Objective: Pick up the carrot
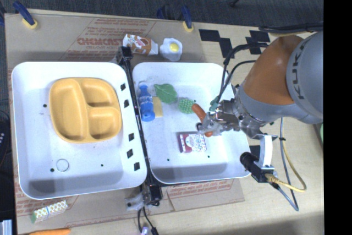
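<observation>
Where the small orange carrot (198,112) lies in your right-hand white bin (165,170), beside its green leafy top, the gripper (210,125) sits against it; you cannot tell its state.

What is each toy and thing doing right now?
Carrot: lying in the right bin, next to the gripper.
Gripper: low over the right bin.
Blue bottle: lying on its side.
Yellow tray: flat in the left bin, right way up.
Red packet: lying flat.
</observation>
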Controlling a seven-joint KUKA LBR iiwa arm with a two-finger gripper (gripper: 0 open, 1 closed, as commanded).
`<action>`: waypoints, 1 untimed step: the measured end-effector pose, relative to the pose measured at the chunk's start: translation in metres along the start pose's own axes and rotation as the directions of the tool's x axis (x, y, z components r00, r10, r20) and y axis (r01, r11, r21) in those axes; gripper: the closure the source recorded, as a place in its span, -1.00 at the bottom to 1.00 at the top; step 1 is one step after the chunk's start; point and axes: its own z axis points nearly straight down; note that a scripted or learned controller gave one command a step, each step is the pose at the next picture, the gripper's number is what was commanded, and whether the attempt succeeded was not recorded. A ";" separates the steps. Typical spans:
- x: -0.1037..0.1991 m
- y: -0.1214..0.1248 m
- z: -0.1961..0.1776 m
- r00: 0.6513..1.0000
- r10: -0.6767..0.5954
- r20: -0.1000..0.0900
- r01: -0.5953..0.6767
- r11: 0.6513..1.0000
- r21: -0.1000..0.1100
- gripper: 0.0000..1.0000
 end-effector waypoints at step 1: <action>0.033 -0.006 -0.044 0.990 -0.140 0.001 0.140 0.990 -0.003 1.00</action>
